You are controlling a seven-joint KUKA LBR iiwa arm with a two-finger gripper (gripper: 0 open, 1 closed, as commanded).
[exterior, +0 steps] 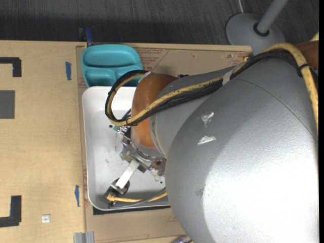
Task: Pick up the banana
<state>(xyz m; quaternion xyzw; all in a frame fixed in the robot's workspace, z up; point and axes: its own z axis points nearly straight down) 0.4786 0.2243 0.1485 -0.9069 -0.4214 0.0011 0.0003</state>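
My grey arm with its orange band (144, 110) reaches down into the white bin (96, 146) and takes up most of the view. The gripper (132, 155) is low over the bin floor near the middle, largely masked by the wrist above it. The arm's bulk hides the right part of the bin and whatever lies under it. The bare strip of bin floor on the left holds only small dark specks.
A teal plastic tray (111, 65) sits at the bin's far edge. Tan board (40, 135) with black marks and blue tape tabs stretches to the left of the bin. A grey stand base (248, 29) is at the back right.
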